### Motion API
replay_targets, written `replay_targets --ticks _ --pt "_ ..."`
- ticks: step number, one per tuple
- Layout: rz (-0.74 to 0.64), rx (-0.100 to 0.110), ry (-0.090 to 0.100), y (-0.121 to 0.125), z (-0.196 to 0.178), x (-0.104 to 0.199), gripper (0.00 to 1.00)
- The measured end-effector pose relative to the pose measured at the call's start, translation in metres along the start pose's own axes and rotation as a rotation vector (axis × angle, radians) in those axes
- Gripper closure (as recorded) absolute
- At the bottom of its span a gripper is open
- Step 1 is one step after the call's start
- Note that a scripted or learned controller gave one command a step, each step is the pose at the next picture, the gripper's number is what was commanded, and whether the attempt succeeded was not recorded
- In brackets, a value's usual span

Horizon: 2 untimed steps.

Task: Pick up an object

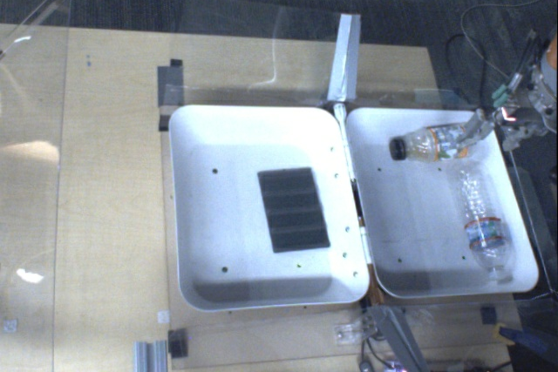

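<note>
A clear plastic bottle with a black cap (429, 144) lies on its side near the back of the right bin (418, 222), cap pointing left. My gripper (482, 126) reaches in from the right edge and sits low at this bottle's base end, touching or nearly touching it. A second clear bottle with a blue label (482, 226) lies along the right side of the same bin. A dark ribbed rectangular block (293, 208) lies flat in the middle of the left bin (200, 187).
A metal divider post (343, 57) stands behind the seam between the bins. Cables (488, 22) hang near the arm at the upper right. Clear plastic sheeting (35, 152) covers the bench on the left.
</note>
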<state>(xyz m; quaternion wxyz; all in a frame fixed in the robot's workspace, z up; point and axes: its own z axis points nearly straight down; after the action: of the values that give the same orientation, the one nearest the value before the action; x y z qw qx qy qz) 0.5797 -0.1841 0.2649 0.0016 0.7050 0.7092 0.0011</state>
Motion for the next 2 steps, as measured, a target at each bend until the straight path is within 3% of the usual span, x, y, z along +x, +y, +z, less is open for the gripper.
replay_targets --ticks 1,2 --pt "-0.037 -0.005 -0.002 0.063 -0.069 -0.001 0.00" --pt "-0.157 -0.001 0.000 0.077 0.115 0.014 0.00"
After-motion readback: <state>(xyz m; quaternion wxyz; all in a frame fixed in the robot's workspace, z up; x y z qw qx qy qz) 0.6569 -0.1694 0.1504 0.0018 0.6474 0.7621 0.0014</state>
